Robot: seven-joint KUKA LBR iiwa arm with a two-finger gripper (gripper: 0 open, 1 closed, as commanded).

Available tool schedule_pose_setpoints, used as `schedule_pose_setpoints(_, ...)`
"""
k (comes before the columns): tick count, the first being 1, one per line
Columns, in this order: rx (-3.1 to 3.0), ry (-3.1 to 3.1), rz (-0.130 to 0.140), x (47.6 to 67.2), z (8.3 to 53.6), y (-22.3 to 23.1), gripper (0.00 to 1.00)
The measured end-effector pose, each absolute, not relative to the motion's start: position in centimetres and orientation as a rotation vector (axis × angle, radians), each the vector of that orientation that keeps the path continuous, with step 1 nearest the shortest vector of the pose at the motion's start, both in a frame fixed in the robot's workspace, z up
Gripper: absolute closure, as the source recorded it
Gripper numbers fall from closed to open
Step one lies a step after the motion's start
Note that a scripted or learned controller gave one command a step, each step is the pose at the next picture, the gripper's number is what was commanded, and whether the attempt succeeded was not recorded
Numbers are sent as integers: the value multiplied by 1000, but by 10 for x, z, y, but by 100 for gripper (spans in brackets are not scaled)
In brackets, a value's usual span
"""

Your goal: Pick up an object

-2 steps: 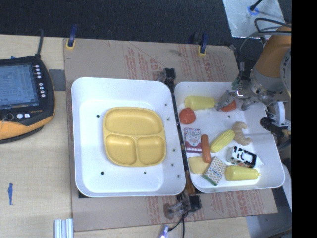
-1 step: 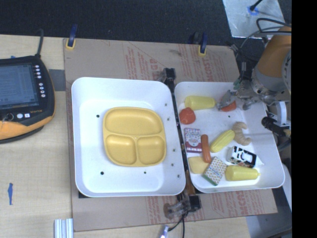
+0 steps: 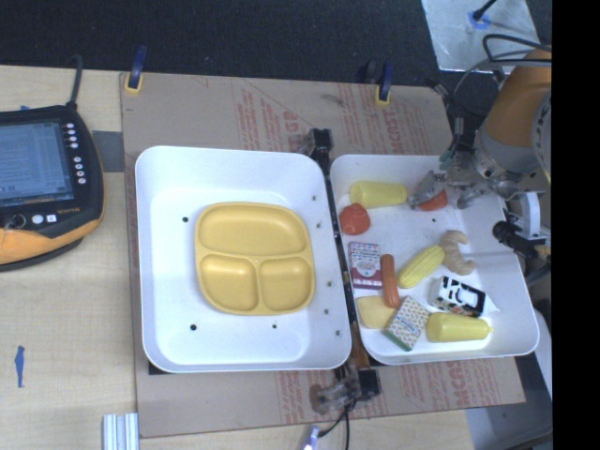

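Note:
My gripper [image 3: 437, 191] is low over the back right part of the right bin [image 3: 511, 345], at the end of the grey arm with the orange band [image 3: 516, 101]. A small red piece [image 3: 433, 202] shows right at its tip; whether it is gripped cannot be made out. Loose in the same bin lie a yellow oblong piece [image 3: 378, 193], a red tomato [image 3: 354, 218], a corn cob [image 3: 421, 265], an orange sausage [image 3: 388, 275], a beige curled piece [image 3: 457, 247] and a small printed card [image 3: 364, 254].
The left bin [image 3: 159, 326] holds a yellow divided plate [image 3: 255, 256]. Near the right bin's front edge are a black-and-white item [image 3: 459, 295], a yellow block [image 3: 457, 327], a green-yellow packet [image 3: 406, 322] and a yellow wedge [image 3: 373, 312]. A tablet [image 3: 42, 181] sits far left.

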State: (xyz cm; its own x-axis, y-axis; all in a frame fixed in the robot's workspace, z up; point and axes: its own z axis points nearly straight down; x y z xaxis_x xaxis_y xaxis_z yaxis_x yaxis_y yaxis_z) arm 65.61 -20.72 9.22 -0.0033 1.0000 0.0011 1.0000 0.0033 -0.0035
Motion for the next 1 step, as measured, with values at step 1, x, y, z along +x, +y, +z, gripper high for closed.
schedule_pose_setpoints(1, -2214, -2223, 4, 656, 92, -195, 0)
